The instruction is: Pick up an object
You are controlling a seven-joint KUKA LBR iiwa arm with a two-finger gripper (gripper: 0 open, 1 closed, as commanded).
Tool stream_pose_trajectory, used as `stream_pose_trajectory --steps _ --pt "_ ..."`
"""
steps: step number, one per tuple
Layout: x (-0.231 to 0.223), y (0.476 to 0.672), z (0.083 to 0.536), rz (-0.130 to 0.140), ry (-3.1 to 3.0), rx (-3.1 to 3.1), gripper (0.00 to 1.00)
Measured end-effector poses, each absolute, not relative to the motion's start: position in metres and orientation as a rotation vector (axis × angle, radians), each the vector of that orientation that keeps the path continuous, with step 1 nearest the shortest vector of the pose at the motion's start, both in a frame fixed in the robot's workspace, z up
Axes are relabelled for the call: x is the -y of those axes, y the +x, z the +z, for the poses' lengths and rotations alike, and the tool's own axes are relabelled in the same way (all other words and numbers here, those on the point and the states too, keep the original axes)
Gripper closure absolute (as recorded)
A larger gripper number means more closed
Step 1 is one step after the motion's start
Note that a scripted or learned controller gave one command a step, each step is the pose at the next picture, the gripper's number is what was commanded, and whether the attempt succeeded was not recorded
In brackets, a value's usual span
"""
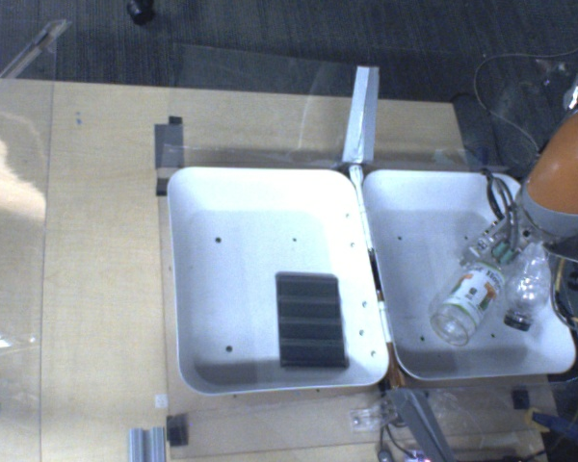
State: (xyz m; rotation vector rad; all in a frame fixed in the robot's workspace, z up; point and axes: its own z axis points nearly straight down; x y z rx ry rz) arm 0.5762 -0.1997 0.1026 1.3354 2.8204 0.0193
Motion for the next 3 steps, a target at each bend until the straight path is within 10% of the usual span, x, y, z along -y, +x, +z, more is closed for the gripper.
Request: stream_pose_trajectory --steps 1,3 --pt "0.200 0.576 0.102 0.018 1.336 -2.821 0.00" --pt "0.202 0.564 0.091 0.012 1.465 -2.759 0.00"
